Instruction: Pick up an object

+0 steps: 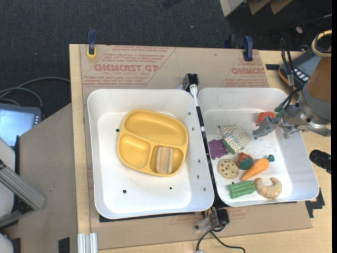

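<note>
My gripper [276, 129] hangs over the upper right part of the right bin [300, 165], open, with bare bin floor showing between its fingers. A small orange-red piece [266, 116] lies just beside the left finger [261, 130], outside the gap. Below and to the left lie a patterned packet [235, 137], a purple piece [216, 147], a cookie [228, 168], a red strawberry [243, 159], a carrot [256, 167], a green block [241, 188] and a tan croissant [269, 187].
The left bin [105, 157] holds a yellow divided plate [142, 136] with a pale bun [164, 159] in its lower right compartment. A small teal bit [270, 157] sits near the carrot's tip. Cables and the arm's body crowd the right edge.
</note>
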